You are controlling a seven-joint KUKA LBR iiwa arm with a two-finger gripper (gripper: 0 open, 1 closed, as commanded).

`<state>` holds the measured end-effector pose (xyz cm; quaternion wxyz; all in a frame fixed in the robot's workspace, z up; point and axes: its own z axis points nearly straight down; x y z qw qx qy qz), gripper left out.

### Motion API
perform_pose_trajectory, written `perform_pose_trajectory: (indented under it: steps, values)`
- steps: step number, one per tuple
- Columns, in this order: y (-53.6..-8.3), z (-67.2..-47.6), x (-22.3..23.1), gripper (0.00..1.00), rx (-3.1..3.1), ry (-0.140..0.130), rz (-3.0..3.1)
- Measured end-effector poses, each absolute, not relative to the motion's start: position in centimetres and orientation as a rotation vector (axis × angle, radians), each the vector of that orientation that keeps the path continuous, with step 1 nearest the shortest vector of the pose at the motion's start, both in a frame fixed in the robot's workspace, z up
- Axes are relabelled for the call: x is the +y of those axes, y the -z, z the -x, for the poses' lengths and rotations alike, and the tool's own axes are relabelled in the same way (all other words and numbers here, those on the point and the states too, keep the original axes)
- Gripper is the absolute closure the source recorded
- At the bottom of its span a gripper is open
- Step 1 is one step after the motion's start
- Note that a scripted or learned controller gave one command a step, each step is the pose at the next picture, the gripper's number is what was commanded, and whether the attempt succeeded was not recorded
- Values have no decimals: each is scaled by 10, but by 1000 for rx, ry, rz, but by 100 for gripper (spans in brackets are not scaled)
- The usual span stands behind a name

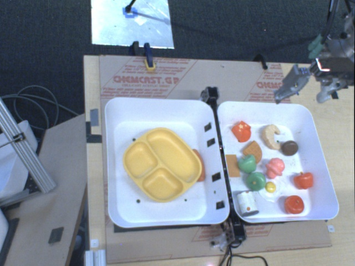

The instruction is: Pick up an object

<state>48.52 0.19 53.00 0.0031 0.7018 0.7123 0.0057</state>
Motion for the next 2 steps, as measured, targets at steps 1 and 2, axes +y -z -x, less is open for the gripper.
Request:
perform_pose_trajectory:
  steps: [1,2]
  values:
    - [-525,-487,-4,0,2223,-5,-2216]
    - [-525,-487,-4,0,2223,-5,-2216]
